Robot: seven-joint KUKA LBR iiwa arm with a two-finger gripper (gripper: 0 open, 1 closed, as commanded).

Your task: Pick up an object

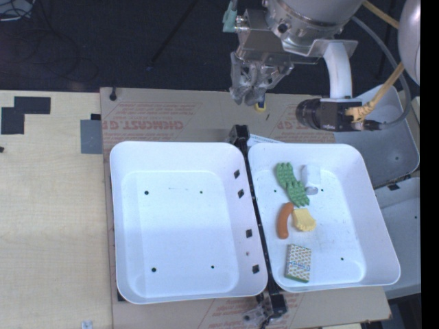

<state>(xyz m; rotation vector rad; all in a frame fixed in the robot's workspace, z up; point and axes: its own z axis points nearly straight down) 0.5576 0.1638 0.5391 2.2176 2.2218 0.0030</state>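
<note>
A grey KUKA arm hangs above the far edge of the worktop, its gripper (252, 91) poised over the brown board behind the seam between two white bins — nothing visible between the jaws, though whether they stand open or closed cannot be told from this slanted overhead view.

All the candidates for the pick lie in the right bin (381, 242). A green toy with leafy lobes (291, 182) lies near the far wall, with a small pale cylinder (311, 177) just beside it. Toward the middle, an orange sausage-shaped piece (282, 221) lies close alongside a yellow chunk (304, 220). Nearer the front edge, well apart from the rest, lies a flat patterned packet (298, 263). The left bin (130, 177) shows bare floor.

The step in hand looks like the approach — no descent has begun, judging by how high the gripper sits. A clean try would favour a target with room around it: the packet stands alone, but lies flat and may give the jaws little to bite. The orange piece offers a narrow body to straddle across its width, provided one finger does not land on the yellow chunk.
</note>
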